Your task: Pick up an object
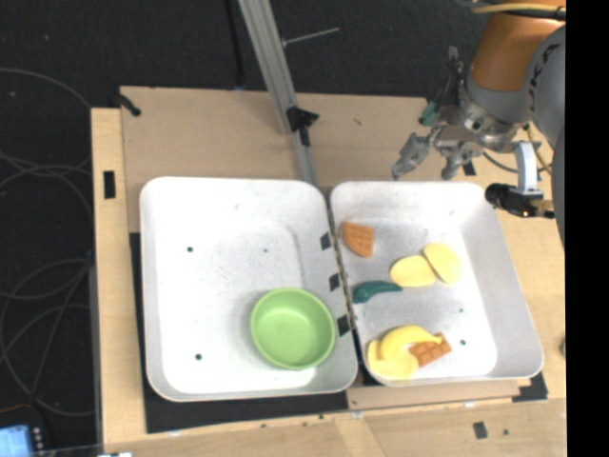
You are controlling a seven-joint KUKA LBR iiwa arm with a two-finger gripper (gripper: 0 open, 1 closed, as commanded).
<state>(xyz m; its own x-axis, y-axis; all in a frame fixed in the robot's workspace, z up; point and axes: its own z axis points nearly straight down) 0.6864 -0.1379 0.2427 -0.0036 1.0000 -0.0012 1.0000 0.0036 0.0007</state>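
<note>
White plastic forms the 2 shallow bins side by side on the tan bench point(219, 131); the left bin point(190, 227) holds 1 green bowl point(293, 327) near its front right corner, upright and open; the right bin point(476, 227) holds the loose pieces: an orange wedge point(359, 239) near its back left corner, 2 pale yellow rounds point(426, 268) touching each other in the middle, a dark teal utensil-like piece point(376, 291) lying against the left wall just beside them, and at the front a larger yellow piece point(398, 349) with a small orange-brown piece point(430, 351) resting on its right side; the gripper point(436, 163) hangs above the bench just behind the right bin's back rim, well apart from every piece; its jaws are spread and pinch nothing; a grey metal post point(271, 60) slants up from behind the seam between the bins.
</note>
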